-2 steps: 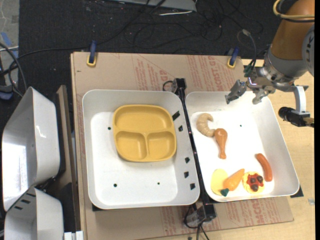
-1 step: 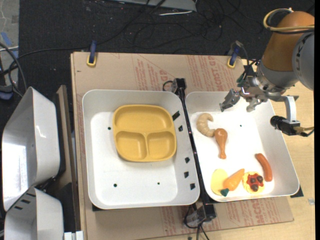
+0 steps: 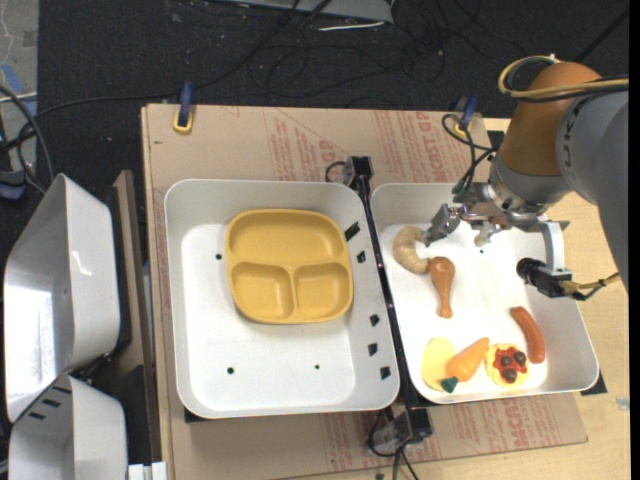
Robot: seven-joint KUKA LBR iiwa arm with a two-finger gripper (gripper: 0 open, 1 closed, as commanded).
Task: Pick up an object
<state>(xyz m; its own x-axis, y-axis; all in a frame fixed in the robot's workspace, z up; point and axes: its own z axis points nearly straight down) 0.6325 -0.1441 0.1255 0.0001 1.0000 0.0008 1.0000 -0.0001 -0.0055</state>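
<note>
Camera view: gripper (image 3: 463, 224) open, holding nothing, above right bin (image 3: 575, 353) far edge. Risk: croissant (image 3: 407, 249) and drumstick (image 3: 443, 284) touch; descent may nudge both, fingers closing on neither.

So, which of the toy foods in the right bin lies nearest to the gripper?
The pale croissant, at the bin's upper left, just left of the gripper. The drumstick lies lower; the sausage and carrot lie farther down.

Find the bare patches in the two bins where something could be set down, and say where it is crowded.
Left bin: bare floor in front of the yellow tray and along its left side. Right bin: a small bare patch between the drumstick and the sausage. Crowded: its front edge with the carrot, and its back, where the gripper hangs.
</note>
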